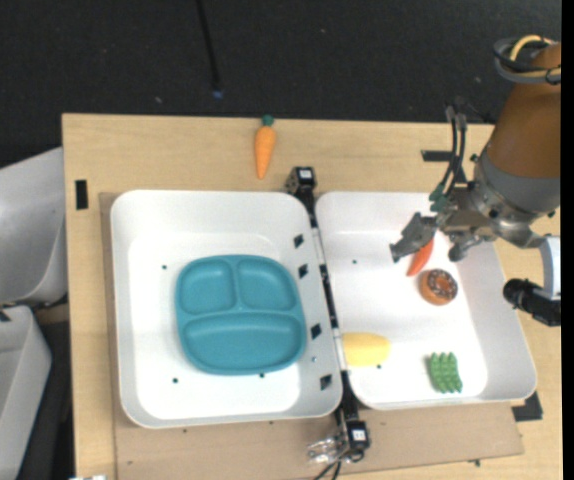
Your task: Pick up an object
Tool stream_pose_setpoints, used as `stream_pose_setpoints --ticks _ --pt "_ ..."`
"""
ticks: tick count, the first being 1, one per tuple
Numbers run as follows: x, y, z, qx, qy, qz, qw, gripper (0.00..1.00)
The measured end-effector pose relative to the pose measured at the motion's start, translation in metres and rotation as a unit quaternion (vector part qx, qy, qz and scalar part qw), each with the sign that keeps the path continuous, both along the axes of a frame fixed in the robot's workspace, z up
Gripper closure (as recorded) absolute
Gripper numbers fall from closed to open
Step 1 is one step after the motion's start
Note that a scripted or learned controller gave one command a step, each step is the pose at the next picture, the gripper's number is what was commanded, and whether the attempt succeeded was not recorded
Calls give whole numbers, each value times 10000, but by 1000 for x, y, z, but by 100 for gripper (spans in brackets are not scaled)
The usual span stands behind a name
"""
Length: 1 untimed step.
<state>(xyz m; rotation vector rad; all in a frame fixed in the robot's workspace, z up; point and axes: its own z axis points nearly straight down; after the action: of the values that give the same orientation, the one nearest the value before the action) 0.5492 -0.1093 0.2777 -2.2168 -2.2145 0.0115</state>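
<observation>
A: Where is the arm [527,138]?

B: It reaches in from the right and hangs over the right bin [497,388], toward its far right corner. The gripper [435,240] points down and left over the white floor.

A: Is it holding anything?

B: A slim red-orange piece [420,257] sits right at its fingertips, between the dark fingers as far as I can see. The fingers look closed in around it, but whether they truly pinch it, I cannot tell for sure.

A: What else lies in that bin?

B: A round brown and orange item [438,286] just beside the gripper, a yellow piece [365,349] near the left wall, and a green ridged piece [445,372] toward the near right corner.

A: And the left bin [127,368]?

B: A teal divided plate [239,313] rests in its middle. A toy carrot [264,148] lies on the bench [167,148] beyond both bins
</observation>
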Motion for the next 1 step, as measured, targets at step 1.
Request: stream_pose_setpoints --ticks 1 --pt "2 0 6 -8 -59 12 10000 0"
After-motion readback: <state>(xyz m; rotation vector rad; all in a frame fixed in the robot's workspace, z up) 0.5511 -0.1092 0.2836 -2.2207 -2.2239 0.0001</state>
